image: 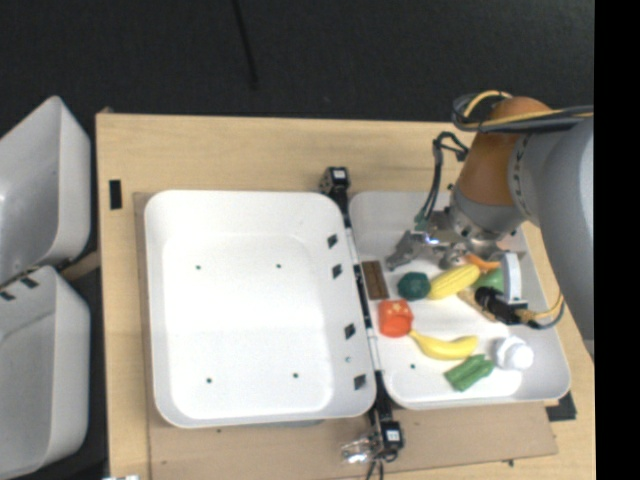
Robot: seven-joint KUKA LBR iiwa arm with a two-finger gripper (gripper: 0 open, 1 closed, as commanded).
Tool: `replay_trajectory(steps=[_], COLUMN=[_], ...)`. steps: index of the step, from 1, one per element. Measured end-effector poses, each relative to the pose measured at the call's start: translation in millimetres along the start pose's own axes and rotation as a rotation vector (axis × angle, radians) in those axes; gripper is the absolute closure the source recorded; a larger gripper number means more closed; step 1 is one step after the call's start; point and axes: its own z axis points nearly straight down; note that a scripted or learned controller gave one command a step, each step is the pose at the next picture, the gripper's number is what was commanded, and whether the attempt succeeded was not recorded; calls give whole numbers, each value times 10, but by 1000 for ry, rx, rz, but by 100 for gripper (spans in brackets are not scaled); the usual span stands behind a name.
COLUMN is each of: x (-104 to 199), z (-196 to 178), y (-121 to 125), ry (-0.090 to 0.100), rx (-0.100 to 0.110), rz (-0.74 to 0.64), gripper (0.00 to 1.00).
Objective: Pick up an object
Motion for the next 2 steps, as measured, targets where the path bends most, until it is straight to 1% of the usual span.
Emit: replay_trajectory(steps=[1,2], x=[-28,392], z=[13,-554], y=[296,579], ry=[0,7], rx=[-6,15], rz=[-1,-5], gripper=[0,0])
